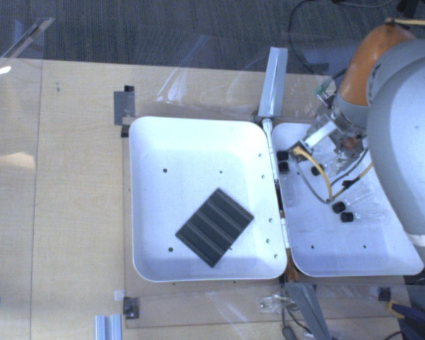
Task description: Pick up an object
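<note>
Slab (215, 227) in left bin (149, 190), gripper (343, 154) well apart.

A pale wooden tabletop (57, 211) spans the view; beyond its far edge lies a dark grey carpeted floor (163, 13), softly lit.

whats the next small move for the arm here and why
Probably swing the gripper left, over the divider, toward the dark ribbed slab. The slab lies flat in the left bin and is the plainest object to pick, while the gripper hangs over the right bin, well apart from it.
</note>
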`<action>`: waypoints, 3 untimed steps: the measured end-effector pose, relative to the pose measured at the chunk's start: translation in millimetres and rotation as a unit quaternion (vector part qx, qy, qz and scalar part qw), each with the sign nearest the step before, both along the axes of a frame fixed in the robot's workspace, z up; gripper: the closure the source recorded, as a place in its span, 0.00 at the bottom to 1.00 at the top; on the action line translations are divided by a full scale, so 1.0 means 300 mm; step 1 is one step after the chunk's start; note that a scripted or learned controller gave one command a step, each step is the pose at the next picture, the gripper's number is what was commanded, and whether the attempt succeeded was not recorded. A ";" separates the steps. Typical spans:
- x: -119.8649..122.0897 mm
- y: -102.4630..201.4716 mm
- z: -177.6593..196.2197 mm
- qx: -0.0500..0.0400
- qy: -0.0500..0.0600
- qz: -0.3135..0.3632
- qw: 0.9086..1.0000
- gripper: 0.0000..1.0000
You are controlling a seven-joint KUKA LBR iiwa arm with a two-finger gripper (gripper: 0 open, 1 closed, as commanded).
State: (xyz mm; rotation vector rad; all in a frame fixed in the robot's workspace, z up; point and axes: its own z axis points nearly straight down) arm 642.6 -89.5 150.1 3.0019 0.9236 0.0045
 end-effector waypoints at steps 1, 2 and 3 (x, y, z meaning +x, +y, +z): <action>-0.091 -0.183 -0.202 0.000 -0.002 0.009 1.000 0.00; -0.084 -0.180 -0.160 -0.001 -0.004 0.012 1.000 1.00; -0.056 -0.006 0.278 0.000 -0.002 -0.014 1.000 1.00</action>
